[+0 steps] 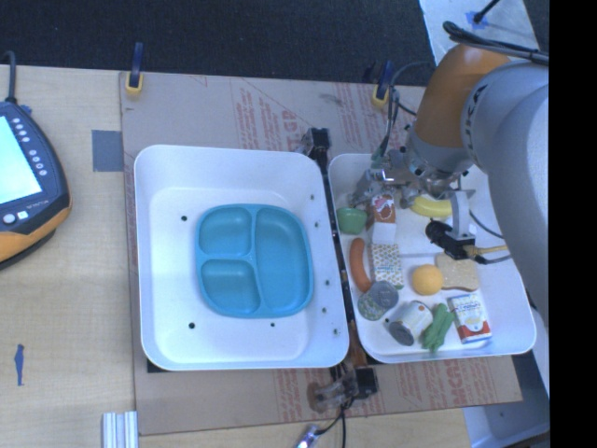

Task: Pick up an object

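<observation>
a robotics lab: clamped bench [84, 343], teach pendant [23, 180], toy-filled bins [508, 339].

A light wooden surface [65, 325] spreads below, with a brown cardboard sheet [233, 110] laid on it and held by a yellow-tipped clamp [135, 77] at its far edge. Dark carpeted floor [233, 12] lies beyond. A grey tape patch [107, 149] sits on the wood.

Banana [431, 206] half-hidden behind end effector [387, 187]
</observation>
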